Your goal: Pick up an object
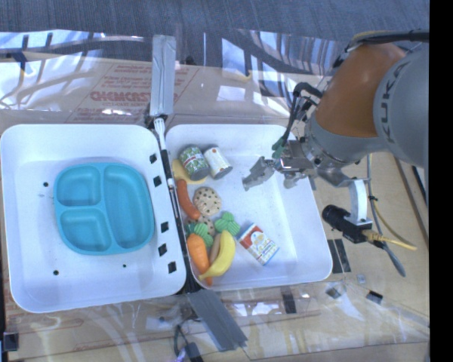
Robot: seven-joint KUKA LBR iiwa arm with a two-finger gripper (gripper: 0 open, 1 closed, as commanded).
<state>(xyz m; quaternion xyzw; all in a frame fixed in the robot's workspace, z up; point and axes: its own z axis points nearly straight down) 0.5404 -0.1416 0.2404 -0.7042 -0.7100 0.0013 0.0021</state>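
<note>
Grey robot arm (377, 104) with an orange band reaches in from the right edge and ends in a two-finger gripper (255, 176), hovering over the upper right part of the right white bin (302, 232). Its fingers (251, 179) point toward the bin's middle and stand slightly spread, with nothing between them.

All the toy objects lie apart from the gripper, on its far side from the arm, toward the divider between the two bins. Nearest the fingertips, just beyond them, is a small white can (217, 161) lying on its side, and touching that, further from the gripper, a green can (191, 159) resting against a yellow piece at the bin wall. Below the gripper and toward the divider sits a round speckled cookie (206, 200), with a long orange carrot (184, 200) beside it on the side away from the gripper. Lower still is a cluster: a green leafy piece (226, 224), a banana (224, 253), and a second carrot (198, 252) packed close together. Closest below the gripper, lying alone on bare bin floor, is a small red and white carton (258, 244).

Past the divider, well apart from the gripper, the left white bin (23, 202) holds a blue sectioned tray (103, 207).
</note>
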